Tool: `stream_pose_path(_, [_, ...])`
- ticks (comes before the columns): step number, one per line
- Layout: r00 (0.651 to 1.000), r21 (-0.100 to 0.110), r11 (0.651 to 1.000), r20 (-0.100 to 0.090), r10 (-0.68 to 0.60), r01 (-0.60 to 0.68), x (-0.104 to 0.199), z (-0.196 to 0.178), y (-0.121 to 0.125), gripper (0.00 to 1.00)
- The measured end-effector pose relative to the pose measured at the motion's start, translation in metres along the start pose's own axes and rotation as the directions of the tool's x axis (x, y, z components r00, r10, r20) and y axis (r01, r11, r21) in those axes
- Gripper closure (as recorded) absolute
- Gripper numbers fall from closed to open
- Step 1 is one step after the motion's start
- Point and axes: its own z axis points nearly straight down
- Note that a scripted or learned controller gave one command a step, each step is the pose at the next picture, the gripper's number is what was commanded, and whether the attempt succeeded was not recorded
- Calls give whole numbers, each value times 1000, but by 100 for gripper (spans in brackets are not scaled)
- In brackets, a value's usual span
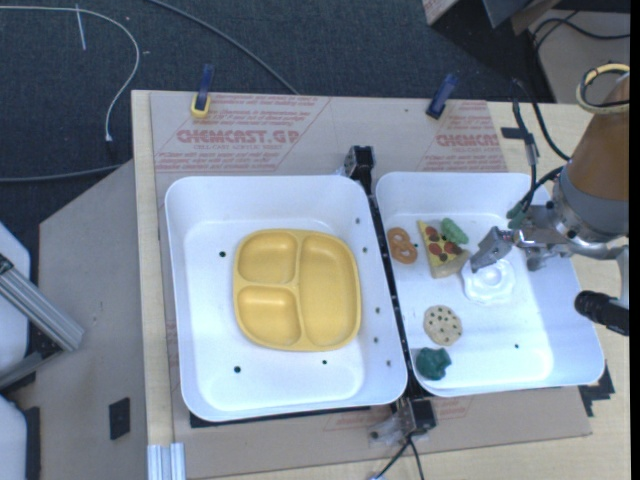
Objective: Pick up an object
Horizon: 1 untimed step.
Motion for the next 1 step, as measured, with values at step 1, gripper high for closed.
stream_pose_path(1, [1000,1,1000,-1,0,0,-1,59,8,0])
